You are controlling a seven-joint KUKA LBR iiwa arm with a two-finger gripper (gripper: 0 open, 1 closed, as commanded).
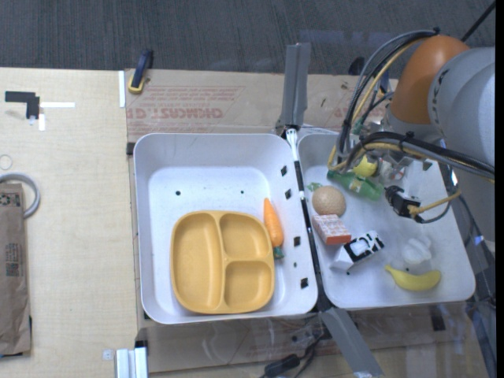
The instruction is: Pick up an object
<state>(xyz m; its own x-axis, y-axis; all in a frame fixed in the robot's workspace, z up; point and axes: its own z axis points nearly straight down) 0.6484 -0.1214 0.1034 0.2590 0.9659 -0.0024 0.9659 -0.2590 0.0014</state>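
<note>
My gripper [383, 166] hangs low over the back of the right bin [453, 290], under the grey arm with its orange band [423, 73]. Right by it lies a yellow and green toy [360, 177], partly hidden by cables, and I cannot tell if the two touch. Closer to the front of that bin lie a tan round ball [328, 201], a red and white box [331, 229], a black and white piece [362, 249], a white lump [416, 250] and a yellow banana [413, 278].
The left bin [157, 179] holds a yellow divided plate [223, 261], and an orange carrot [272, 223] lies along the plate's right edge. A grey post [295, 85] stands behind the wall between the bins. Cables [409, 203] loop around the wrist.
</note>
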